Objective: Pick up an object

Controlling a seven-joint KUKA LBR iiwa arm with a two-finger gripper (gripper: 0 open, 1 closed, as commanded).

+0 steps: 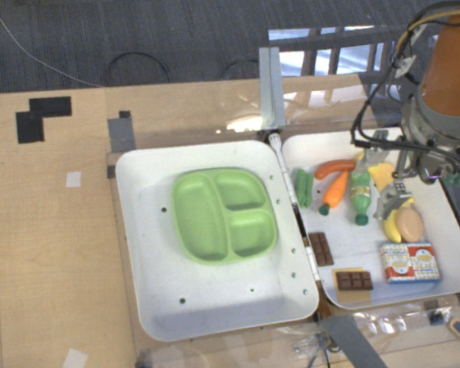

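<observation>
Pale wood bench (49, 265) filled the frame's left under dark carpet (154, 23); the left bin (156, 295) held one green divided plate (224, 214); the right bin (459, 272) held two chocolate bars (354, 279), one carrot (335, 191), one green bottle (361, 197), one boxed carton (409, 262); the gripper (395, 199), right of centre, hung over a tan egg (409, 223); whether it was spread I cannot tell.

Grey arm (442, 89) reaches in from the right, wrist angled down.
</observation>
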